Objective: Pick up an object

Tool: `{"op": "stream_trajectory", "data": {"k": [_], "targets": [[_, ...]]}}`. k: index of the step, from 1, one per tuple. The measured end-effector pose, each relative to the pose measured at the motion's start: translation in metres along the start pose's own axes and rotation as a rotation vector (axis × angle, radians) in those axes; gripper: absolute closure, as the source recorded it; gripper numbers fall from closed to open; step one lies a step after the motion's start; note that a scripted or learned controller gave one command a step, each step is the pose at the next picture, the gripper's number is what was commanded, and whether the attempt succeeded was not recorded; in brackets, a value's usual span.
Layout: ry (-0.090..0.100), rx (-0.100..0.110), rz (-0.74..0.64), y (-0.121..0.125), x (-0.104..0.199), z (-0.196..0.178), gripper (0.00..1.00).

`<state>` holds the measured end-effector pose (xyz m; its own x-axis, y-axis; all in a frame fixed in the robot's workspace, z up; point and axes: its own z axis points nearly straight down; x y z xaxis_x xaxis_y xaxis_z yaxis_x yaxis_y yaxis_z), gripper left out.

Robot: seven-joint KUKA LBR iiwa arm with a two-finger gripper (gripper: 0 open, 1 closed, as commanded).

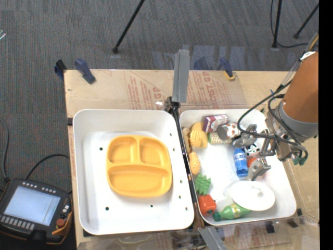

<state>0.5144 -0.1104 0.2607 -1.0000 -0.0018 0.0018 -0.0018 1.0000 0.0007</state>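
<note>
My gripper [258, 169] hangs over the right bin [289, 192], just right of a blue bottle [240, 162] and above a white round plate [252, 196]. A small red piece [252, 162] lies right beside it. Nothing shows as held. The same bin also holds a yellow corn cob [198, 137], a maroon and white carton [215, 122], a grey and red toy [229, 133], a green bottle [232, 211], a red pepper [206, 204], a green spiky toy [203, 183] and an orange piece [194, 163].
The left bin [83, 139] holds a yellow divided plate [139, 165]. A grey upright post [181, 79] stands behind the seam between the bins. A teach pendant [34, 207] lies on the floor at the lower left. Cables loop from the arm over the right bin's back.
</note>
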Motion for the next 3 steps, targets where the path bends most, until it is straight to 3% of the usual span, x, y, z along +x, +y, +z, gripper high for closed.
{"op": "stream_trajectory", "data": {"k": [1,2,3], "targets": [[0.005,-0.002,0.089,-0.033,-0.057,0.074,0.00],[-0.025,0.004,0.162,-0.036,-0.109,0.131,0.00],[0.000,-0.001,0.159,-0.095,-0.045,0.174,0.00]]}}
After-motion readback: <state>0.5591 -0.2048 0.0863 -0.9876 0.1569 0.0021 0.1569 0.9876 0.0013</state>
